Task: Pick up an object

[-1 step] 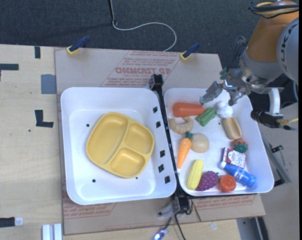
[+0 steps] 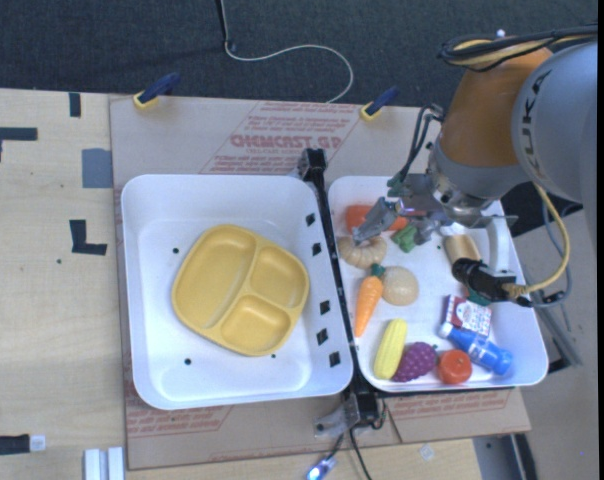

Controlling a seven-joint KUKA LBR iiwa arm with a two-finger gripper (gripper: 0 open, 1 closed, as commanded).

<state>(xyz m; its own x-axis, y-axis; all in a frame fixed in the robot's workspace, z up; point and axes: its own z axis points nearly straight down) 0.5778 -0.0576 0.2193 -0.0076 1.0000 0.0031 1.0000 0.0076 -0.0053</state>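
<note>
The right bin (image 2: 532,340) holds several toy foods: a carrot (image 2: 367,301), a corn cob (image 2: 389,348), purple grapes (image 2: 416,360), a red tomato (image 2: 454,367), a blue bottle (image 2: 485,352) and a small carton (image 2: 466,316). My gripper (image 2: 400,226) hangs low over the bin's back part, fingers spread apart, open. Between and just below them lie a green piece (image 2: 405,237) and a bit of an orange-red piece (image 2: 357,214). Nothing is visibly clamped. A beige lump (image 2: 360,254) lies just left of the left finger.
The left bin (image 2: 134,268) holds a yellow divided plate (image 2: 240,288). A black divider (image 2: 327,268) separates the bins. A pale round piece (image 2: 400,286) and a tan roll (image 2: 462,244) lie near the gripper. The arm's cable (image 2: 542,288) loops over the right bin's edge.
</note>
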